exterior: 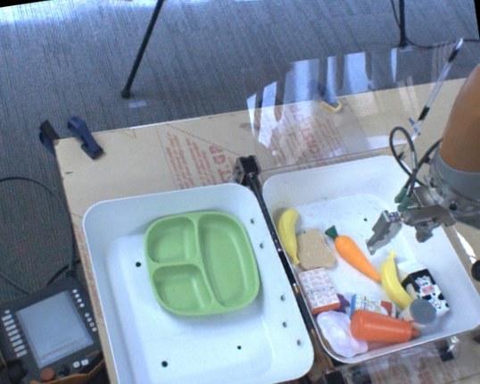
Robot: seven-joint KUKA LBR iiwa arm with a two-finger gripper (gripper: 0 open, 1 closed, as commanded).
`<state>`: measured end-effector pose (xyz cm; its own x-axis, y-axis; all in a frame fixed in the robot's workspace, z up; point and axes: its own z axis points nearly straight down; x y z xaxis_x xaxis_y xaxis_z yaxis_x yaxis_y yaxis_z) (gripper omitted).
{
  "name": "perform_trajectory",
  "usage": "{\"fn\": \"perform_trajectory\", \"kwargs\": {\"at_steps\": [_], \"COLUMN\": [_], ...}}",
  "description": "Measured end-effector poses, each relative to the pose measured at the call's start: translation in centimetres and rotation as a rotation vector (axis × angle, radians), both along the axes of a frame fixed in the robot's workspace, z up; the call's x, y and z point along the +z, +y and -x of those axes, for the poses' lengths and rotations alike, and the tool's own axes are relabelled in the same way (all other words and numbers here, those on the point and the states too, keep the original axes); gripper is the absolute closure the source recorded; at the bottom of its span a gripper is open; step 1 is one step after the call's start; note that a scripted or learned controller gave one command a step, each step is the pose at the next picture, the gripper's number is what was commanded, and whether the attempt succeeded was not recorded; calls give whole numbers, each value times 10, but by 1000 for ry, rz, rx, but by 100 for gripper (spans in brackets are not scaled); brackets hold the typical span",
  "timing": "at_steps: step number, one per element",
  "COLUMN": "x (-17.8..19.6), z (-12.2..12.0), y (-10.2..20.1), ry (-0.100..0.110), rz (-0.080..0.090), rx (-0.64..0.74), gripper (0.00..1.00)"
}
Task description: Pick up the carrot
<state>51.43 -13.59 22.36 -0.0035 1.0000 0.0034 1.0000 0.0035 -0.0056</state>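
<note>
Here the carrot point(355, 255) lies in the right bin point(417, 169), bare white floor above it, toast point(316, 249) just left, small banana point(393, 281) just right. The pincer point(405, 225) hovers right of the carrot, fingers apart, clamping nothing.

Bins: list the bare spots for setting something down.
Left bin: bare floor all around the green tray. Right bin: bare strip along its far wall, beyond the carrot. Its near half is crowded with toy food.

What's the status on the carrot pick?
Gripper open above right bin, holding nothing. Carrot lying loose, just left of it. Bread slice and small banana crowd it.
</note>
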Motion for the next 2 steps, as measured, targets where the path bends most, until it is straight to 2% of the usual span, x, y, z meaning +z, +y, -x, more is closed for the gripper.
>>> {"fn": "perform_trajectory", "kwargs": {"at_steps": [1, 2], "x": [-98, -139], "z": [-37, -40], "y": [-13, 3], "ry": [7, 4], "rz": [0, 2], "rx": [-319, -308], "gripper": [0, 0]}}
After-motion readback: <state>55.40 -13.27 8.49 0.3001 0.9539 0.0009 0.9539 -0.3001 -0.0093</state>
